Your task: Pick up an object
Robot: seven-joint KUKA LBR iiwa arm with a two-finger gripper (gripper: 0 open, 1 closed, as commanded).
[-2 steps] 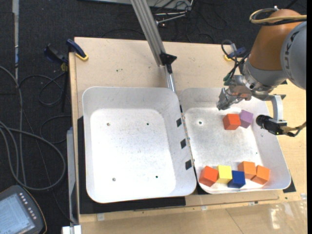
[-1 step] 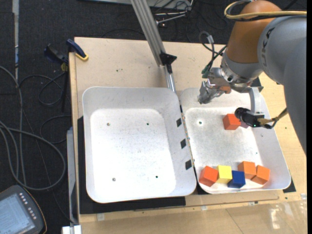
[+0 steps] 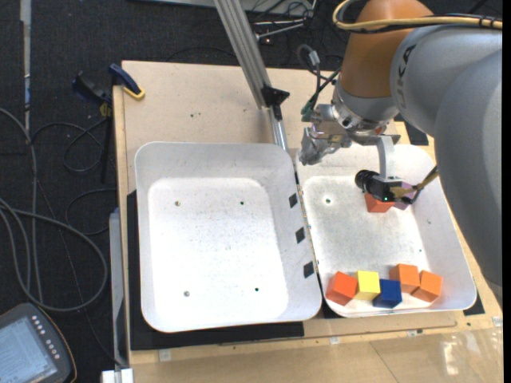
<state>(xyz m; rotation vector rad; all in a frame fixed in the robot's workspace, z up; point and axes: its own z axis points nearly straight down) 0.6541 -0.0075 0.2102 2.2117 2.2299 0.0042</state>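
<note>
gripper (image 3: 313,152) low over the far left corner of the right bin (image 3: 351,242), just beside the seam with the left bin (image 3: 142,214); spread or pressed together, cannot tell. nearest to it, a red block (image 3: 375,205) in the bin's far half, apart from the gripper. along the near wall, a tight cluster: orange block (image 3: 343,287), yellow block (image 3: 368,282), blue block (image 3: 389,294), second orange block (image 3: 408,275), third orange block (image 3: 430,285). close behind the gripper, a slanted metal pole (image 3: 239,38) running down to the seam. off at the bench's far left corner, a blue and yellow clamp (image 3: 120,78).

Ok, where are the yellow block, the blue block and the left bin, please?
yellow block (image 3: 368,280), camera view, on its top face.
blue block (image 3: 390,290), camera view, on its top face.
left bin (image 3: 144,222), camera view, on its left rim.
</note>
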